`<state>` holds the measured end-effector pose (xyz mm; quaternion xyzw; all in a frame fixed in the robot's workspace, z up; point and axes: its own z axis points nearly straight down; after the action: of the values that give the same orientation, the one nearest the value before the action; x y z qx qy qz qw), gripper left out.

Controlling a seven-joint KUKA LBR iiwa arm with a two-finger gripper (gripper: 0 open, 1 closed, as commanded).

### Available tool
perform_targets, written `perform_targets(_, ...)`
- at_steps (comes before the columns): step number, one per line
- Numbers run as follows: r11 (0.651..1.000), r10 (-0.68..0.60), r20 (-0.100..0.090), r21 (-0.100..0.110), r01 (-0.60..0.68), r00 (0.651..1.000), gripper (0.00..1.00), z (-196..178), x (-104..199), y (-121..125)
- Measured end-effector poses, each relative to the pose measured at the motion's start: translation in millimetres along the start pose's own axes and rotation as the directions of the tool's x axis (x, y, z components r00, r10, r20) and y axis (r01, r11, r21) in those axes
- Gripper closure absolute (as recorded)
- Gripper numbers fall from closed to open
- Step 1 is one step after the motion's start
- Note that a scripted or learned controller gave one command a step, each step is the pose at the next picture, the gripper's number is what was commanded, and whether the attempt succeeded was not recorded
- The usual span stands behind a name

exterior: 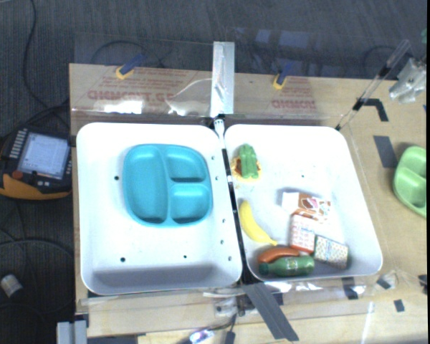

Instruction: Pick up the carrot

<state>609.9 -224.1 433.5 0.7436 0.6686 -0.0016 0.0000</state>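
Carrot [276, 253] lies near the front edge of the right bin [358, 192], at about 7 o'clock in it, long axis running 3-to-9, touching a green vegetable [287, 266] just in front; banana [252, 223] behind; claw state cannot tell

Pale grey fitting [408, 83] at the upper right edge, blurred, unclear whether part of the arm

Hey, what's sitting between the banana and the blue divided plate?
In the camera view, the two bins' adjoining rims separate the banana from the blue divided plate.
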Motion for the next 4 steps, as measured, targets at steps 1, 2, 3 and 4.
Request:
perform_targets(1, 1.0, 0.0, 0.005, 0.002, 0.0, 1.0, 1.0, -9.5, -0.3, 0.5)
perform_targets(2, 1.0, 0.0, 0.01, 0.004, 0.0, 1.0, 1.0, -18.9, -0.3, 1.1)
perform_targets(3, 1.0, -0.001, 0.015, 0.006, 0.001, 1.0, 1.0, -28.1, -0.2, 1.8)
perform_targets(4, 1.0, -0.001, 0.02, 0.008, 0.0, 1.0, 1.0, -37.5, 0.0, 2.4)
